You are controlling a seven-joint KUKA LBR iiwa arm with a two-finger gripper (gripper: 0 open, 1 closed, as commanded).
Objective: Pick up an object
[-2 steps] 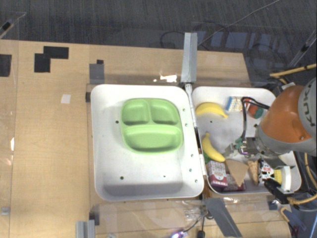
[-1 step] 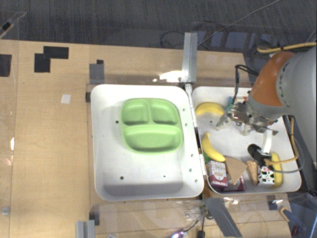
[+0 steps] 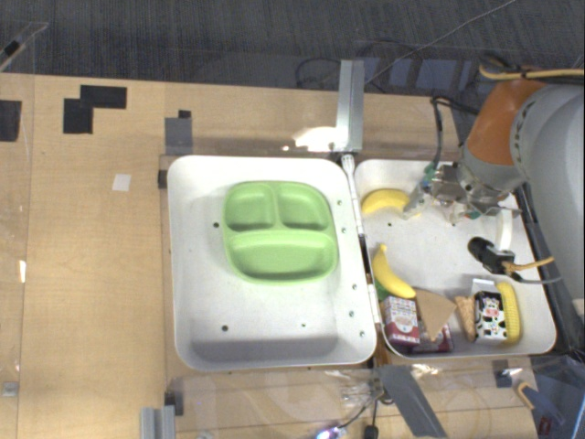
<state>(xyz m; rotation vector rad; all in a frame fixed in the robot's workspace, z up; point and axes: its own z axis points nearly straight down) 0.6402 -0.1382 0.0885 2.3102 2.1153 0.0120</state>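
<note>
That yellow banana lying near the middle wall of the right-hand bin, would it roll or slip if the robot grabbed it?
The banana is curved, so it would likely rock or pivot, not roll. Its skin looks smooth and glossy, perhaps slippery. It probably stays stiff when lifted.

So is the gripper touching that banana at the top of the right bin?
Cannot tell. In the camera view the gripper sits right beside the banana, but the blur hides any contact or gap.
</note>
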